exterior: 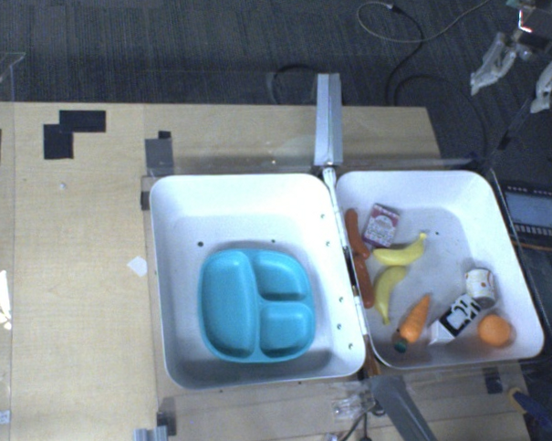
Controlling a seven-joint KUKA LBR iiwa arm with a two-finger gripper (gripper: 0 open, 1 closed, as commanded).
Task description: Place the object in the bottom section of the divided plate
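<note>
**Wooden bench, two white bins: plate at left, objects at right**

Pale wood covered the bench [78, 297], with dark carpet and loose cables beyond its far edge. Two shallow white bins sat side by side, touching along a shared rim. The left bin [177, 265] held a teal divided plate [234, 308], lying flat, with one large section on its left side and two smaller ones stacked on its right.

Every loose object lay in the right bin [457, 193], apart from the plate. A red sausage [356, 257] ran along the left wall. Just beside it were a small red-and-white packet [381, 225] and two bananas [399, 253], one below the other. A carrot [414, 319] lay tilted near the front wall. Further right sat a small white cup [480, 282], a black-and-white item [458, 317] and an orange [494, 331], close together.

At the top right corner, over the carpet, a pale gripper [499, 61] hung well away from both bins. Whether it was apart or together I could not tell.
</note>
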